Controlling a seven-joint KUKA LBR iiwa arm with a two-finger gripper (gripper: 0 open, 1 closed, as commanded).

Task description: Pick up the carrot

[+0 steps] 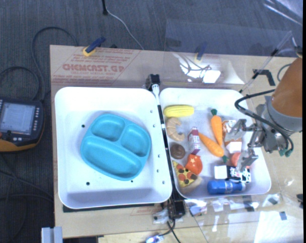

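Carrots, two of them, lie in the right bin: one carrot near the bin's middle, green top toward the far wall, tip pointing toward the near side; a second carrot just below and left of it, slanting down to the right, the two close but whether touching cannot be told. Gripper hangs just right of both, over the bin's right part, fingers spread apart with nothing between them; grey arm and its orange band reach in from the right. Clutter close around: small bottle with a red cap just left of the lower carrot, corn near the far left corner, tan pastry-like piece below it, brown round item lower still. Red-orange piece and pizza slice sit near the front left. Blue can lies on its side along the front wall, white box just above it. Items under the gripper are too jumbled to name. Left bin holds a blue tray with three compartments, tilted. Board under the bins bears red lettering, apparently "CHEMCAST GP". Pendant with a lit screen rests on the carpet at far left; its text is too small to read.
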